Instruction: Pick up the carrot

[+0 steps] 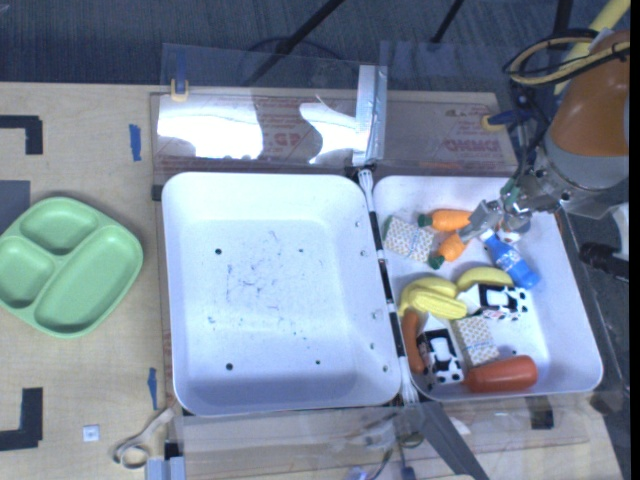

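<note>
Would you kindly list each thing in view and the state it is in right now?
Orange carrots with green tops: two, lying in the right bin, ungrasped.
Gripper: low over the right bin, beside the carrots.
Yellow bananas: lying flat.
Red sausage: lying by the bin's near wall.
Left white bin: upright, scuffed floor.
Green divided plate: upright on the bench.

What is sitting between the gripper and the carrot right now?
Nothing visible. The gripper hangs over the right bin right beside the upper carrot, with no object in the gap. A second carrot lies just below, and a blue bottle sits under the gripper, off that line.
</note>
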